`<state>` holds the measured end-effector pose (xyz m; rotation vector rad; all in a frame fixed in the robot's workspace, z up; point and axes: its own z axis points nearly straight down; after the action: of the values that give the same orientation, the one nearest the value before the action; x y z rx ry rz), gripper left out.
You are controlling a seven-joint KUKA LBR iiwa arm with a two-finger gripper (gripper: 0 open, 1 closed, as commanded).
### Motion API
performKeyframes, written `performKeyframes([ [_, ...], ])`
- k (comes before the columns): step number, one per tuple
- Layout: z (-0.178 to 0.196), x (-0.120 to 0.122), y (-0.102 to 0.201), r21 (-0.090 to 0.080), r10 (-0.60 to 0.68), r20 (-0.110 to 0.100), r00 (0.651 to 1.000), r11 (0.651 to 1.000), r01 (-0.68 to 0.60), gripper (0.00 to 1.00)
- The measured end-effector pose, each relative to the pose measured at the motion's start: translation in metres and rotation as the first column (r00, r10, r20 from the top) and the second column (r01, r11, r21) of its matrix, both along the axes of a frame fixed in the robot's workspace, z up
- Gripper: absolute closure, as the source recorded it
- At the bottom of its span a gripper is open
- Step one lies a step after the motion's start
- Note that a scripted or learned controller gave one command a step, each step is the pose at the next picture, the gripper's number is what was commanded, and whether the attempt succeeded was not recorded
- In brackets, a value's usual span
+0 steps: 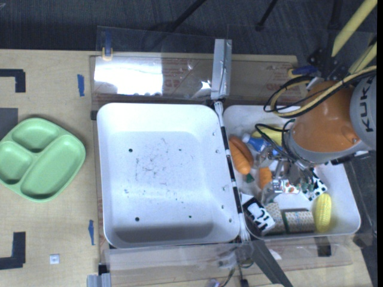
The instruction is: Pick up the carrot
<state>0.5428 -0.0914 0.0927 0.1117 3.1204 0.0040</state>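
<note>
While the left bin (158,172) offers open floor, the carrot (241,155) lies by the cluttered right bin's (347,190) left wall; the gripper (280,181) hovers beside it, grip state unclear.

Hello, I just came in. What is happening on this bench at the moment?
A grey KUKA arm reaches down into the right bin, which holds toy food. Its gripper hangs among the items, just right of the carrot, which lies by the bin's left wall. A yellow corn cob lies nearer the front. The left bin and a green divided plate sit to the left.
</note>
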Motion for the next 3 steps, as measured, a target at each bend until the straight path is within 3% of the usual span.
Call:
performKeyframes([
  [1,0.008,0.000,0.000,0.001,-0.003,0.001,1.000,1.000,0.003,1.00],
  [2,0.008,0.000,0.000,0.001,-0.003,0.001,1.000,1.000,0.003,0.00],
  [3,0.079,0.007,-0.027,-0.002,0.109,-0.013,0.994,0.994,-0.109,0.00],
])
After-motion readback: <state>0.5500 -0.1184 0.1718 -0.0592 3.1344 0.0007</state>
